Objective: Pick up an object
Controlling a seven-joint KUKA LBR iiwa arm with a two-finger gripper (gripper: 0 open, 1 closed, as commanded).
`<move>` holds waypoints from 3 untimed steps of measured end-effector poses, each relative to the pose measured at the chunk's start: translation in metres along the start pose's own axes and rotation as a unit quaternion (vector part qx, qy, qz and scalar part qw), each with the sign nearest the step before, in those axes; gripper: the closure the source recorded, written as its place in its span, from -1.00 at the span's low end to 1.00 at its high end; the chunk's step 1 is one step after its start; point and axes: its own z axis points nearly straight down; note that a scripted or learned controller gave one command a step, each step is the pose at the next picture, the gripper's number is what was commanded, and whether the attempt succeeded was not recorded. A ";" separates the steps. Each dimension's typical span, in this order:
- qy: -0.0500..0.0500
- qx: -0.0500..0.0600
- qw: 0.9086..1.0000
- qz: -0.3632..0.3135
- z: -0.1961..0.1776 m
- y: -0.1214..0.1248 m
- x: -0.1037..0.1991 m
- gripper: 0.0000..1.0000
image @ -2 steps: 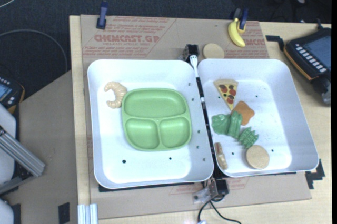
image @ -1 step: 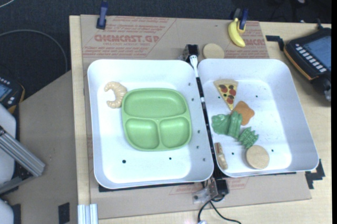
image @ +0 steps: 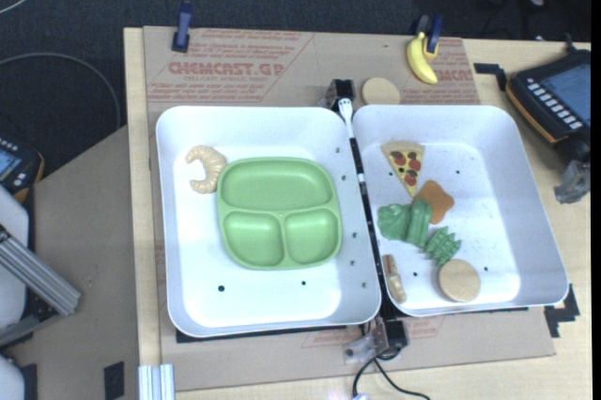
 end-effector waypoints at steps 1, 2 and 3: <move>-0.002 -0.004 1.000 0.000 -0.004 0.001 -0.001 1.00; -0.003 -0.006 1.000 0.000 -0.015 0.001 -0.001 1.00; -0.004 -0.007 1.000 -0.001 -0.026 0.002 -0.001 1.00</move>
